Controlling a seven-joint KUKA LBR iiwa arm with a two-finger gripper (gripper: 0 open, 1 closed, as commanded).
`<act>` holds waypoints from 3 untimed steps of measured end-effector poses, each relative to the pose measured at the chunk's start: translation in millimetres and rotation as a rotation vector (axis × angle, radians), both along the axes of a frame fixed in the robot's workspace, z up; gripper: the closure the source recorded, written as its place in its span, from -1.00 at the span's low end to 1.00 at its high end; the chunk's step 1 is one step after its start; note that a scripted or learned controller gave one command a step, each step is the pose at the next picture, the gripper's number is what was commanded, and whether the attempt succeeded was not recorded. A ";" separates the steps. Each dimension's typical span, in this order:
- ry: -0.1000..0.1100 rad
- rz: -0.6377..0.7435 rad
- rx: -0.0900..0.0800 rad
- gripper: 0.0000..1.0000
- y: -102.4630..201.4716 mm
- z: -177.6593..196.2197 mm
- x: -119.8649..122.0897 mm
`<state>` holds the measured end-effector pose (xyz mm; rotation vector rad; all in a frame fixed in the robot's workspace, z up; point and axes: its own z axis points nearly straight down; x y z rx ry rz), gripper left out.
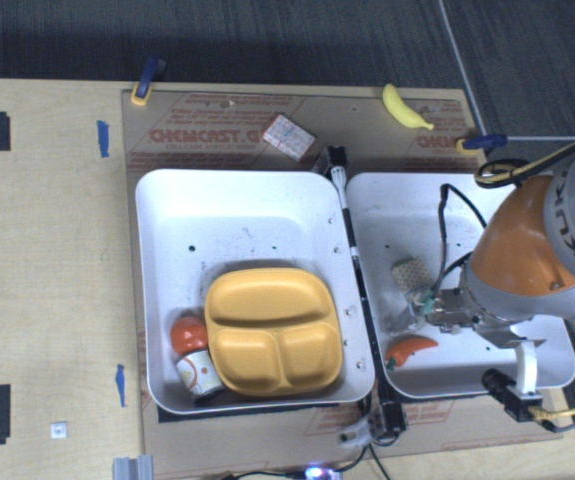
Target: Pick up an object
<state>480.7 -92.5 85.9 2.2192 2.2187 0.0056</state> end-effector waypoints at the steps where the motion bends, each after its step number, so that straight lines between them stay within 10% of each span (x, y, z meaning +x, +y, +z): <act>1: 0.000 -0.001 -0.001 -1.00 0.4 0.0 0.0; 3: 0.000 0.000 0.000 -1.00 -1.4 0.0 0.0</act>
